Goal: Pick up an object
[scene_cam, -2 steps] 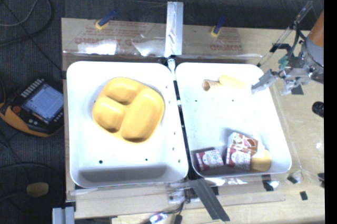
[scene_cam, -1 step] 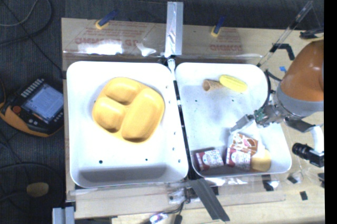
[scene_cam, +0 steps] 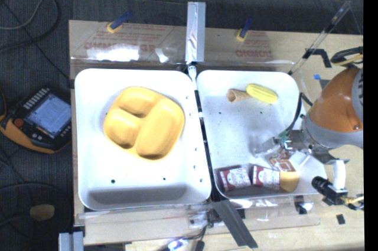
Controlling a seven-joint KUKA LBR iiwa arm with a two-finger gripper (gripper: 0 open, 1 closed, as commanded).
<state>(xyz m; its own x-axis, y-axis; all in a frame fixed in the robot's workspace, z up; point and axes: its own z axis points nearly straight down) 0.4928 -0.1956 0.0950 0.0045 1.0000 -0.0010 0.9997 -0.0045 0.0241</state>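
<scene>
Two white bins on bench: left bin (scene_cam: 88,185) held one big yellow moulded piece (scene_cam: 143,121); right bin (scene_cam: 236,131) held one yellow banana-like toy (scene_cam: 261,93), one small tan cone (scene_cam: 237,95), one ketchup bottle (scene_cam: 255,178) lying along near wall. Claw (scene_cam: 282,149) hovered low just above bottle's cap end; whether spread or closed, couldn't tell, nothing seen gripped. Best approach, I judged: straddle bottle across narrow width, clear of bin wall, close firmly, lift straight.
</scene>
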